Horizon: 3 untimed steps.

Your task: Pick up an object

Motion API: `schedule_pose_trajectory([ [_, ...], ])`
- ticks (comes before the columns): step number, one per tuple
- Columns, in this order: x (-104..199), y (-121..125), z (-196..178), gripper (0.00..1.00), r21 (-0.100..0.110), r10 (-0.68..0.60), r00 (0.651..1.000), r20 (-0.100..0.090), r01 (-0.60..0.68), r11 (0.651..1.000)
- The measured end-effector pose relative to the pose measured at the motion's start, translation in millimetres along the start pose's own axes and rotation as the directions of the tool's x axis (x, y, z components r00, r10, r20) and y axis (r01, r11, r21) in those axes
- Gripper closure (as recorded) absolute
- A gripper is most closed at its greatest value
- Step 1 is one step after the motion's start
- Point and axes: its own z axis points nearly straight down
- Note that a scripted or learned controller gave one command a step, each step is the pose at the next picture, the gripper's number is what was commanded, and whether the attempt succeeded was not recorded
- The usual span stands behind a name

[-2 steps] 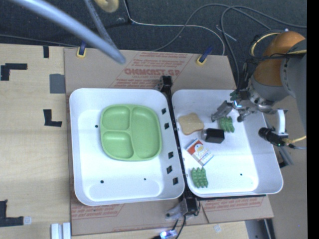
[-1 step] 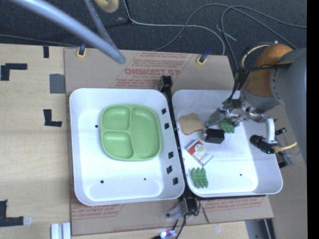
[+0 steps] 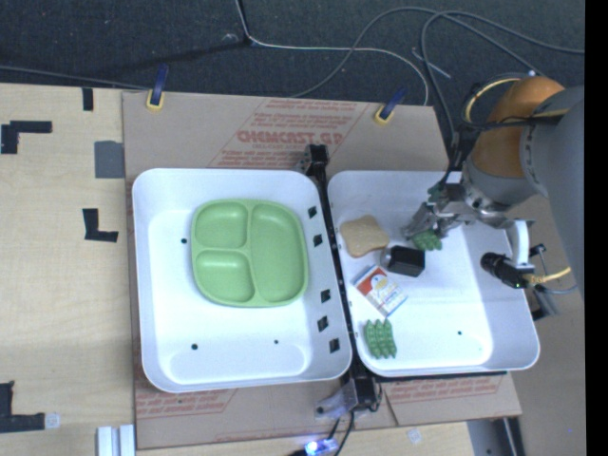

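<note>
From my remote console, the grey arm reaches in from three o'clock and its claw (image 3: pixel 429 228) sits low over the right bin (image 3: pixel 494 345), in that bin's upper middle; I cannot tell from this slanted overhead view what state the claw is in, nor whether it has anything in its grip. A small green thing (image 3: pixel 427 241) shows right at the claw's tip, touching it or just beneath it, but I cannot say whether it is held. The nearest clear candidate for the pick is the black block (image 3: pixel 406 260), lying just beside the claw toward seven o'clock, its long axis running roughly from ten to four. Beyond it, at about nine o'clock from the claw, rests the tan bread-like piece (image 3: pixel 361 236), close to the bin's left wall. Farther toward seven o'clock lies the red-and-white packet (image 3: pixel 380 291), tilted on a diagonal, and past that, near the bin's front, the green studded piece (image 3: pixel 380 338), its long axis pointing twelve to six. The left bin (image 3: pixel 157 283) holds a green divided plate (image 3: pixel 250 253), well apart from the claw across the worktop (image 3: pixel 57 302). In my judgement the coming move hinges on a short shift down-left to the black block.
</note>
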Motion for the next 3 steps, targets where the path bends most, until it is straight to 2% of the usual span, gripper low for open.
schedule_pose_trajectory([
  [1, -2.2, -2.6, -41.5, 1.00, 0.004, 0.003, 1.000, -0.005, -0.003, 1.000],
  [3, 0.9, -6.5, -139.1, 1.00, 0.000, 0.001, 1.000, -0.004, -0.001, 1.000],
])
